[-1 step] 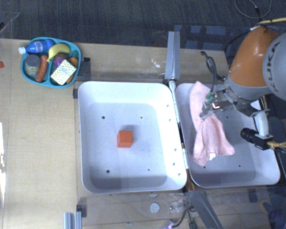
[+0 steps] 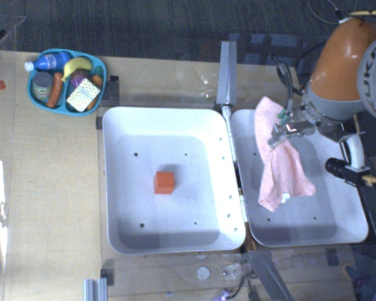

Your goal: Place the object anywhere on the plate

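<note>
Near edge first: two white bins side by side on the wooden surface [image 2: 50, 199]. In the L bin [image 2: 194, 221], approx. centre and a touch toward 7 o'clock, sits a small orange cube [image 2: 165, 182], alone and well apart from the arm.

R bin [image 2: 338, 221]: a pink cloth [image 2: 282, 174] runs in a long strip from the bin's 11 o'clock corner down toward its centre. It is gathered into folds where the claw [image 2: 281, 133] meets it. The claw is closed on that gathered fold, so it has the cloth pinched. The lower end spreads out at approx. 6 o'clock from the claw. Can't tell if that end rests on the bin floor or hangs just above it. The grey arm w/ orange band [image 2: 344, 58] comes in from 3 o'clock.

Far side, at 10 o'clock of the L bin and off on the surface: a blue plate [image 2: 30, 93] w/ compartments. It already carries a small bottle [image 2: 50, 61], a banana [image 2: 78, 66] and other toy food packed tight.

Progress, as a judgement: the cloth reads as the task's object, since it's the thing in the claw. Grasp looks done, placement not yet. Cloth is over the R bin, well apart from the plate. What's left:
- lift clear of the bin wall
- carry across the whole L bin toward 10 o'clock
- release over the plate

Risk: the trailing end may drag or snag the divider btwn the bins.
</note>
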